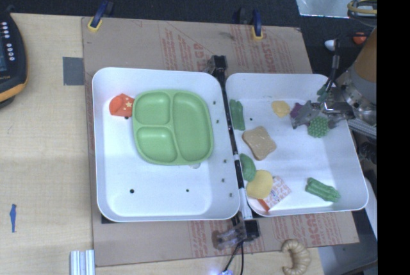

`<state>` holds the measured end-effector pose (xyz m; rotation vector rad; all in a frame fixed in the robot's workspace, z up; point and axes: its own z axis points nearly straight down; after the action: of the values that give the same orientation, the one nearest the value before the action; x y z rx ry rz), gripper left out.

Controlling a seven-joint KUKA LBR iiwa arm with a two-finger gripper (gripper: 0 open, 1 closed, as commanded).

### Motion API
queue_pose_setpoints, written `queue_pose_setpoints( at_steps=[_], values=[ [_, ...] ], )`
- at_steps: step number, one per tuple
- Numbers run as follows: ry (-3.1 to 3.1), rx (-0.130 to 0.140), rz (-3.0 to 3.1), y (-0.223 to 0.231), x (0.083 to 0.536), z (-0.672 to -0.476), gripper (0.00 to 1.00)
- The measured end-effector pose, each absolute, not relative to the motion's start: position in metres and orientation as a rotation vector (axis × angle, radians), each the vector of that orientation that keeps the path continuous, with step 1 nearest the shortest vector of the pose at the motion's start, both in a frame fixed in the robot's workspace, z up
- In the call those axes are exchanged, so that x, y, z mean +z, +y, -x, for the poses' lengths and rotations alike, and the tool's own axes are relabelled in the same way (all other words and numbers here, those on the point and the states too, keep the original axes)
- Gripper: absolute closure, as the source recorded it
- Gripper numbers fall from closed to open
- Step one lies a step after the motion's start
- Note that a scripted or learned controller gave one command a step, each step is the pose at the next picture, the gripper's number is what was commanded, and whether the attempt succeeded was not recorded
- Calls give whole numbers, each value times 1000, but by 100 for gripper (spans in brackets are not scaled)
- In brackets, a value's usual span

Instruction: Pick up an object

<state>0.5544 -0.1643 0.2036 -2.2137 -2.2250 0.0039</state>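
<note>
The gripper (320, 111) sits at the upper right of the frame, low over the right bin (291, 81), directly beside a green knobbly object (318, 127) and a purple object (300, 113). Whether the claw is spread or closed cannot be determined here, and no item is visibly held between its tips. The green knobbly object, the nearest candidate, lies near the bin's right wall, touching or just beside the purple object. Judged by appearance, it is a light toy piece, probably firm plastic or rubber, with a bumpy surface that should resist slipping. Grasp it across its middle, clear of the purple neighbour. Alternative targets: the toast-shaped piece (259, 142) at bin centre, the yellow piece (280, 108), and the green pod (322, 190) at lower right.
</note>
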Motion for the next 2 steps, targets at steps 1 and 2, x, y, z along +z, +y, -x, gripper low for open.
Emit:
queue_pose_setpoints(
  at_steps=[1,2],
  values=[
    [-2231,7,2209,-179,95,-601,0],
    [-2233,-2,2212,-131,92,-659,0]
  ],
)
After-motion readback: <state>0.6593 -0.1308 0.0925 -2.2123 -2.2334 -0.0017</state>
